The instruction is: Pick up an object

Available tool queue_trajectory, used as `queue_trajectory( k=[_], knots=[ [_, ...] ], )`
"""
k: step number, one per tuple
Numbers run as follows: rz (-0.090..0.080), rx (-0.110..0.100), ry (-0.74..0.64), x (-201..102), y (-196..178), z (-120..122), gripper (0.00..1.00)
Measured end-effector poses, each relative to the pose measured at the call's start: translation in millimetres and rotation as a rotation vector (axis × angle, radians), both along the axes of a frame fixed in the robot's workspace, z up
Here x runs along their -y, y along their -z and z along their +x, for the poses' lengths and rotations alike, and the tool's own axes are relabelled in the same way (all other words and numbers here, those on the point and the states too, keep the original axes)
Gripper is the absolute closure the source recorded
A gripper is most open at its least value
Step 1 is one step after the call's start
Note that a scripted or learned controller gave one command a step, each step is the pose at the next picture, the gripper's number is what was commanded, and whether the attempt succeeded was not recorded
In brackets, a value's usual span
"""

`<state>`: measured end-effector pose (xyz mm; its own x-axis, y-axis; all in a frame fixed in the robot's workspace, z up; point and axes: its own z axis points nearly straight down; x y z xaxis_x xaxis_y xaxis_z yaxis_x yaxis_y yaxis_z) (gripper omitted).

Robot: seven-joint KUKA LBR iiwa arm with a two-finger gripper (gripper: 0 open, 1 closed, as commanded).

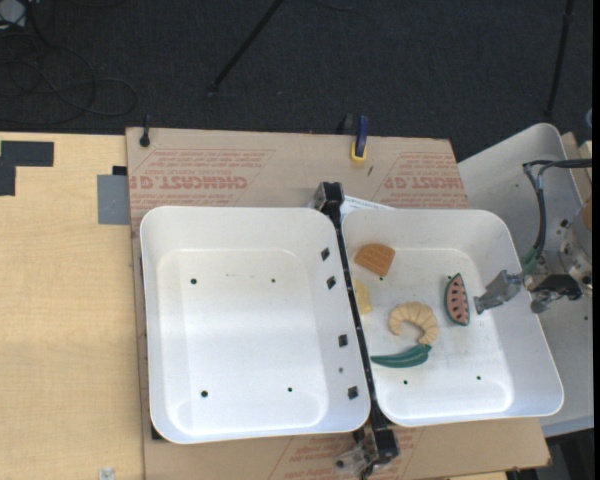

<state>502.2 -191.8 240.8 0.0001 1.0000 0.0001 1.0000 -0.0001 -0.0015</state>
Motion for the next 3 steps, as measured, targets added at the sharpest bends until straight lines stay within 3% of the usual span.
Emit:
queue_trajectory(
  k=[1, 3],
  knots=[
    [0.008, -0.014, -0.008, -96.9, 148.1, 8.5, 0.00],
    [-0.001, 0.004, -0.002, -91.8, 152.8, 124.7, 0.00]
  ],
)
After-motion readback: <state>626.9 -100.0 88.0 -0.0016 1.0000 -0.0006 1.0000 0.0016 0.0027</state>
